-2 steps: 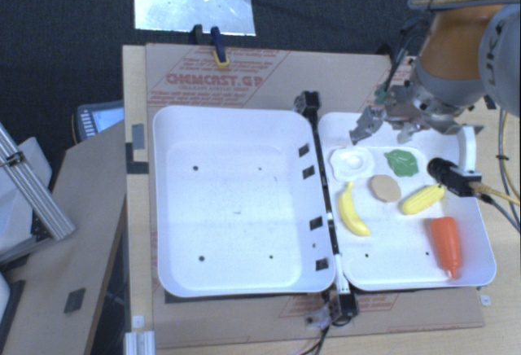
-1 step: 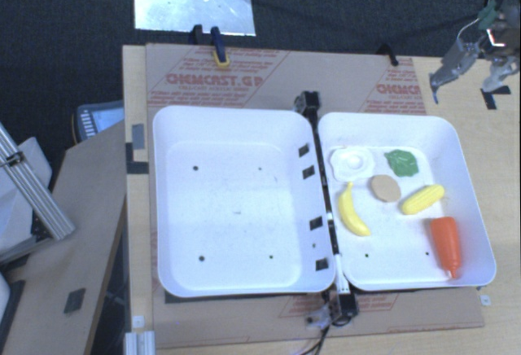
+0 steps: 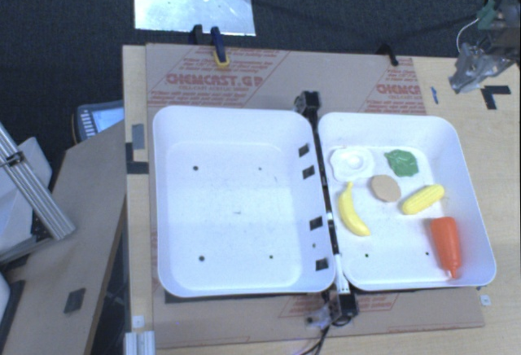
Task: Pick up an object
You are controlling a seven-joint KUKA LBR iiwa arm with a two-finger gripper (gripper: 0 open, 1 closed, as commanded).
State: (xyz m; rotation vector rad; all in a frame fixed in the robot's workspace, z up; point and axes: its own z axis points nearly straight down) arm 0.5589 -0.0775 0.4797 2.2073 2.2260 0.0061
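You see the tool (image 3: 480, 68) at the upper right of the frame, a pale metallic shape hanging above the counter (image 3: 269, 72), well outside both bins; its outline is blurred, and whether it is open or closed cannot be told. Nothing is visibly held.

The left bin (image 3: 236, 121) is a shallow white tray with rounded corners, smooth matte walls and a few small dark holes in its floor. The right bin (image 3: 468, 182) matches it in shape and finish and carries all the objects. Near its upper left corner lies a flat white fried egg (image 3: 352, 163) with a pale centre. To its right sits a green leafy piece (image 3: 402, 162) with a crinkled edge. Below and between them rests a round tan disc (image 3: 385, 188), smooth-faced. Just beside the disc lies a yellow corn cob (image 3: 422, 199), bumpy and tilted. A curved yellow banana (image 3: 352, 210) lies near the bin's left wall. A tapered orange carrot (image 3: 445, 245) lies at lower right, glossy.

The counter is covered with printed brown cardboard.
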